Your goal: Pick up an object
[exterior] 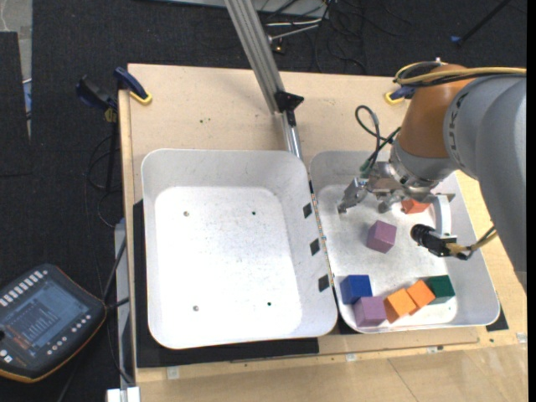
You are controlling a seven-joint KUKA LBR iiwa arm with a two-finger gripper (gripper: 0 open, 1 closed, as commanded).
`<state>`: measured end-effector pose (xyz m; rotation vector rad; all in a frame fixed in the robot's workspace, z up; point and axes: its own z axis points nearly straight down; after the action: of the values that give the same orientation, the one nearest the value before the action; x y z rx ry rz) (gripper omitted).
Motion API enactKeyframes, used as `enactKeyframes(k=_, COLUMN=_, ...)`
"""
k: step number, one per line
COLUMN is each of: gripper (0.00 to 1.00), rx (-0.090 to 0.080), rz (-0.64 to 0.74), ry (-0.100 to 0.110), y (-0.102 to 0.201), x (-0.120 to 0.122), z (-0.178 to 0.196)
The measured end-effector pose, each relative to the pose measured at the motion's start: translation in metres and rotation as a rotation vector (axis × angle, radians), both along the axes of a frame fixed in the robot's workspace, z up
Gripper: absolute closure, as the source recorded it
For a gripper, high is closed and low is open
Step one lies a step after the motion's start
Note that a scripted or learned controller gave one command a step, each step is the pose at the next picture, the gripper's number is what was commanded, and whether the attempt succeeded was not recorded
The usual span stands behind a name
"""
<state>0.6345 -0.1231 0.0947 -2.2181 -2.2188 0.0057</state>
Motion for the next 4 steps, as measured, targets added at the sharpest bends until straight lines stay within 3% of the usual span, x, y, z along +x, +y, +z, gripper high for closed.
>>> enactKeyframes(k=1, gripper=1.0, rx=-0.001, rz=-0.001, ry=-0.009, y=-0.001, x=0.002, z=0.015)
enactKeyframes(k=3, gripper=1.0, rx=-0.002, rz=0.002, ry=-0.013, y=0.001, x=0.015, z=0.114)
enactKeyframes(k=4, gripper=1.0, rx=0.001, rz=0.006, ry=-0.005, y=0.046, x=-0.01, z=0.11)
